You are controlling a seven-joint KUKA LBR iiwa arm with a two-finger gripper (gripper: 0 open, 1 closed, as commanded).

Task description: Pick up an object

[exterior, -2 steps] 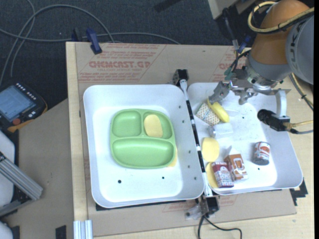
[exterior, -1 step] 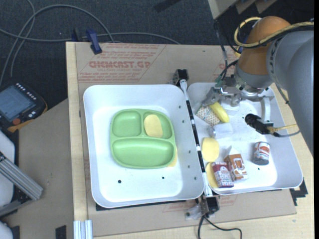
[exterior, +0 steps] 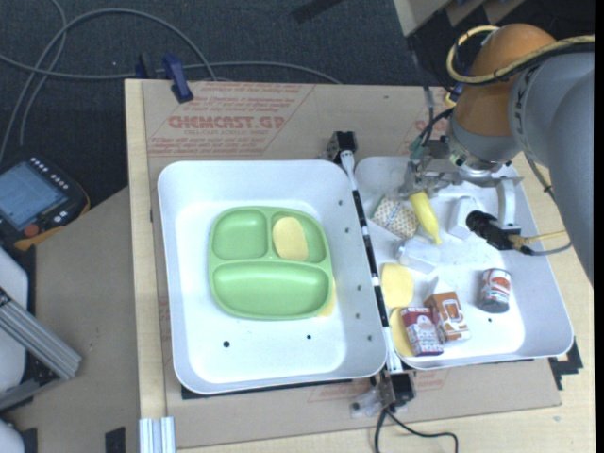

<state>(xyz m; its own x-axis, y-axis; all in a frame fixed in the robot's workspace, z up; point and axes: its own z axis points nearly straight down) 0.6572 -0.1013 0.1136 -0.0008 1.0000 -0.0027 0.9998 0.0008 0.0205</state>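
My gripper hangs over the back of the right bin, under the orange wrist band. Right below its tip lies a yellow banana-shaped object, touching or nearly touching it. A pale netted ball rests to the left of the banana. Nearer the front lie a yellow block, a red carton, an orange-brown carton and a small can. A clear plastic piece sits between the banana and the block.
The left bin holds a green divided plate with a yellow piece in its upper right compartment. The bulk of the arm covers the right bin's back right corner. A black ridge separates the bins.
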